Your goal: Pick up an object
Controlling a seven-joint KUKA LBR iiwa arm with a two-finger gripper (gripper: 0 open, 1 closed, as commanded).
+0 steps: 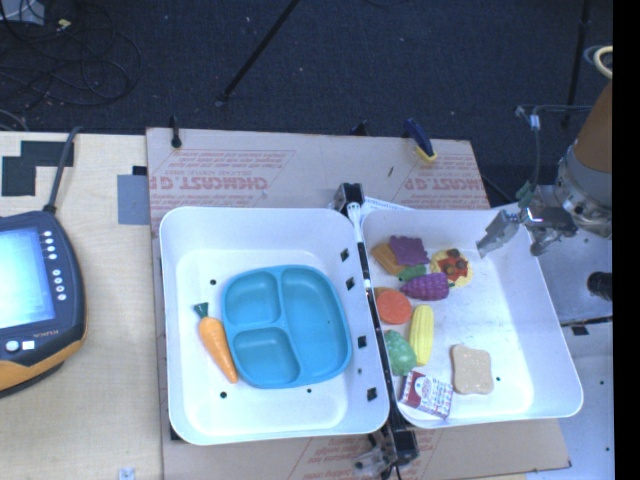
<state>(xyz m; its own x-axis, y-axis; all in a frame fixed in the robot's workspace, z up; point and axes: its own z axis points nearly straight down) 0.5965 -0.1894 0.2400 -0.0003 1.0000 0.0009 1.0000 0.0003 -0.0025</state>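
Bench, right bin point(560, 368) toys crowd left wall, tool point(520, 230) over far-right rim

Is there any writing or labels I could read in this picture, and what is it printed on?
Red print on the cardboard sheet under the bins, upside down: reads roughly "OHKOHZT. G.P", uncertain.
A second red print further right on that cardboard: too blurred to read.
Small red and white carton: markings too small to read.
Handheld pendant's screen: glare, nothing readable.

Two white bins point(180, 268); one blue tray point(285, 326); one carrot point(217, 346).
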